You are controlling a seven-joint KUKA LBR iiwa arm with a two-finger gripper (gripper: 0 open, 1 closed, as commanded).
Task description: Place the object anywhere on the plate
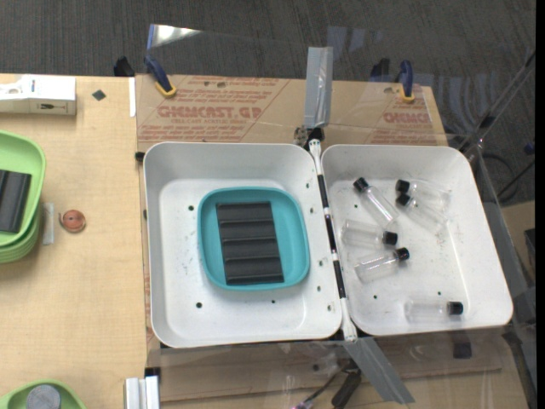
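Carpet [255, 15], dark and ribbed, ran along the far side of the room behind the bench. The wooden tabletop [85, 313] filled the left part, and a sheet of cardboard [281, 109] with red print lay under the far edges of the bins, pinned at its far corners by two clamps [159, 79]. A grey strip of tape [318, 83] stood up from the seam between the bins.

The left bin [162, 313] carried a teal plate [294, 228] near its middle, and a black ribbed insert [249, 243] lay on the plate with its long side running from the near edge to the far edge.

The right bin [485, 305] held the clear vials [379, 264] with black caps, none of them on the plate. They lay flat and scattered, each on its side. One near the far left corner [368, 191] had its cap toward that corner and its body slanting toward the bin's middle. Two by the far edge [430, 198] lay roughly left to right with caps to the left. Two near the middle [366, 235] had their caps to the right. One by the near edge [430, 311] lay left to right, cap toward the near right corner.

At the tabletop's left edge sat a green tray [25, 156], a white box [38, 95] beyond it and a small reddish disc [73, 221] just beside it.
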